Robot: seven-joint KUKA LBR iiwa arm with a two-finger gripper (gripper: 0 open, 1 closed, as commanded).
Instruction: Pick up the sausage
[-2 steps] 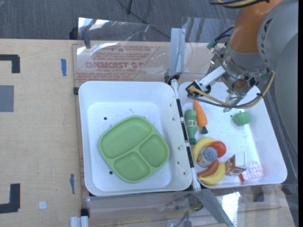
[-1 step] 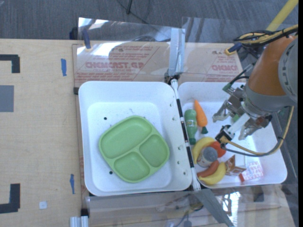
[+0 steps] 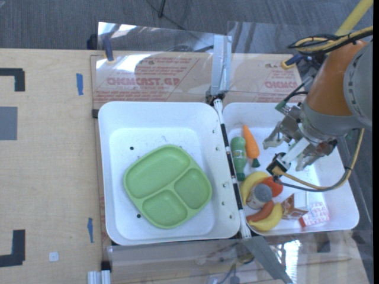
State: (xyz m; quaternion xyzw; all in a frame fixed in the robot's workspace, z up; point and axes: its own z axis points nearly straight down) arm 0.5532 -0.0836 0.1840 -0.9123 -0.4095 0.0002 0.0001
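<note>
From the overhead camera, the arm [image 3: 340,81] reaches in from the right and hangs over the right bin [image 3: 343,218]. Its jaws [image 3: 293,149] stand spread apart, with nothing between them. The sausage [image 3: 264,212], a reddish piece, lies below and a little left of the jaws, well apart from them, resting across the banana [image 3: 267,219] near the bin's front wall. A can [image 3: 258,195] sits just above the sausage, touching it. Left of the jaws lie a carrot [image 3: 251,142] and, beyond it, a green bottle [image 3: 238,156] along the bin's left wall. Below the jaws, right of the sausage, lies a small red-and-white packet [image 3: 314,213]. Far left of the jaws, the left bin [image 3: 115,158] holds a green divided plate [image 3: 167,186]. Both bins sit on the worktop [image 3: 47,158].
</note>
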